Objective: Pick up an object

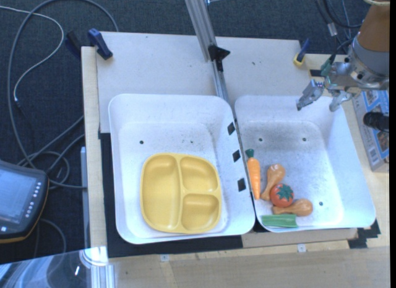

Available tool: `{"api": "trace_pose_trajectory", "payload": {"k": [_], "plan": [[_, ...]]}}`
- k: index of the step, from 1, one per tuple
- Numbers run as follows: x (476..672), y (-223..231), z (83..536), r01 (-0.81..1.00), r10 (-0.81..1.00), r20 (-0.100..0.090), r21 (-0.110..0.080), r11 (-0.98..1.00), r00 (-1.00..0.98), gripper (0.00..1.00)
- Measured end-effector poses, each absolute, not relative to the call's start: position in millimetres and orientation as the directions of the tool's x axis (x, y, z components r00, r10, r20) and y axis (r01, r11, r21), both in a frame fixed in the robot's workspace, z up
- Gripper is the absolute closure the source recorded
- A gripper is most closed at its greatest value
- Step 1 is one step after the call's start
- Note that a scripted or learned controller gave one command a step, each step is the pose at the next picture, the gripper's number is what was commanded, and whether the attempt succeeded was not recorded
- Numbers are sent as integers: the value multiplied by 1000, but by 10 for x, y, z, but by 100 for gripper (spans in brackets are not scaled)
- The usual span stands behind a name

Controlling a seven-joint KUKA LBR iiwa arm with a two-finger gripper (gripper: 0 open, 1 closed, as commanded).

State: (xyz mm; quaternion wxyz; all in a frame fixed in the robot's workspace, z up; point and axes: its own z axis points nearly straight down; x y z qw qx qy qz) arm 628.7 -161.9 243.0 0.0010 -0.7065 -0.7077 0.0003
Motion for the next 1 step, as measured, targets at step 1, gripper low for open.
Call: {"api": "trace_pose_trajectory", "payload": {"k": [1], "plan": [[6287, -1619, 2430, 1000, 1000, 1, -2, 2, -2, 0]]}}
